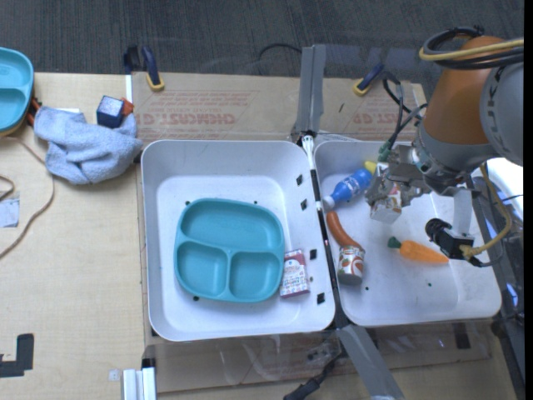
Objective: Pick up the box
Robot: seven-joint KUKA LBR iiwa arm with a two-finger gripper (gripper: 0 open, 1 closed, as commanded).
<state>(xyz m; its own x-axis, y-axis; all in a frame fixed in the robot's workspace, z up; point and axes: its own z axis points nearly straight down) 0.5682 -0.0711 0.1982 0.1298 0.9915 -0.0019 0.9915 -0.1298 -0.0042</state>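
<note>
On a cardboard-topped bench (208, 107), the small box (294, 274) lies in the left bin (158, 223) beside a teal plate (229, 250). The gripper (390, 198) hangs over the right bin (466, 302); its grip we cannot tell. Next, we judge, it must cross left.

- We look down from one fixed camera above the worktop (83, 248), tilted at a slant.
- Both white bins sit mid-frame: the left bin (158, 248) and the right bin (466, 302) side by side.
- Dark floor (208, 15) runs along the top edge, so we face the far side.
- The arm (466, 98) enters from our right, fairly near.
</note>
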